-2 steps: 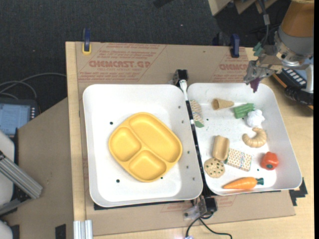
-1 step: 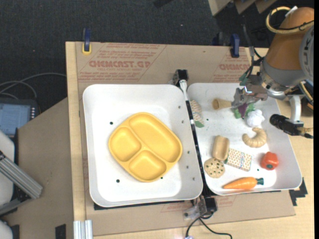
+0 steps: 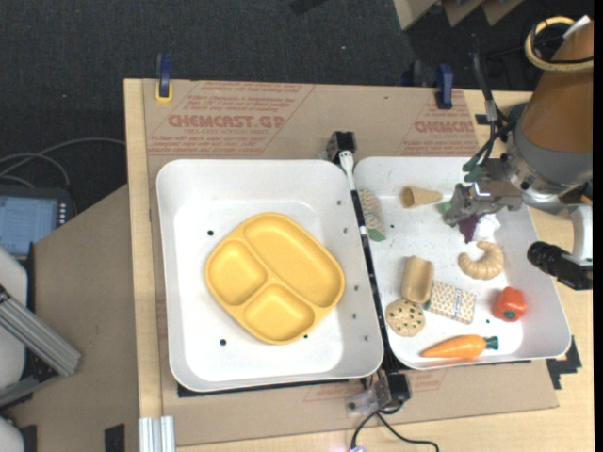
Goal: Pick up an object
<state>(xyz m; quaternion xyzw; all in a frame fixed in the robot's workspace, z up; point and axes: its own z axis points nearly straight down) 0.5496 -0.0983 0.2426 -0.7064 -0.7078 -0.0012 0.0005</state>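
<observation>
While one yellow tray point(image 3: 273, 276) sits left; one carrot point(image 3: 457, 347), one tomato point(image 3: 510, 303) right

The two white bins point(image 3: 179, 281) look like smooth moulded plastic with a soft sheen. The yellow divided plate point(image 3: 273, 276) is smooth plastic too, with a dull satin finish. Under the bins, the bench top point(image 3: 236, 116) is matt brown board, paper-faced and printed in red. The toy carrot point(image 3: 457, 347) and tomato point(image 3: 510, 303) are glossy plastic, and the croissant point(image 3: 481, 262) has a slight gloss. The cookie point(image 3: 404, 317) looks matt and speckled, the cracker point(image 3: 452, 301) matt and dotted. The arm's wrist housing point(image 3: 556, 163) is smooth grey metal or plastic beneath a glossy orange band point(image 3: 562, 106). The surrounding floor point(image 3: 75, 55) is dark, rough carpet.
</observation>
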